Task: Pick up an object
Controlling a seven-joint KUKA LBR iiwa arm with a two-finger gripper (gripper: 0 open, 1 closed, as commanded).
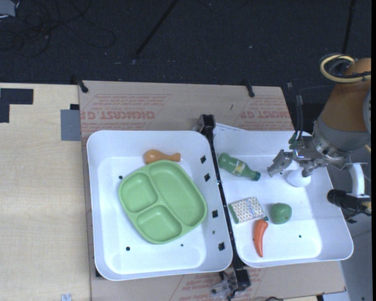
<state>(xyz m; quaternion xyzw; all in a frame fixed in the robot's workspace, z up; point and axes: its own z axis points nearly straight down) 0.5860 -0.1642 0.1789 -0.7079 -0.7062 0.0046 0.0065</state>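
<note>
Hovering over the right white bin [338, 246], choosing what to lift.

My fingers [292, 162] are spread wide with nothing between them, near the bin's back edge. The green plastic bottle [237, 167] lies just to my left, on its side and slanted; I judge it the handiest target. I should turn my wrist to close across its narrow body, then descend fully before I shut.

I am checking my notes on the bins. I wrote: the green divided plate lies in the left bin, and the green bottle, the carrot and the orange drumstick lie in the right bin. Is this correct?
Not quite. The orange drumstick lies in the left bin, just beyond the green divided plate, as the camera view shows. The green bottle and the carrot do lie in the right bin.
</note>
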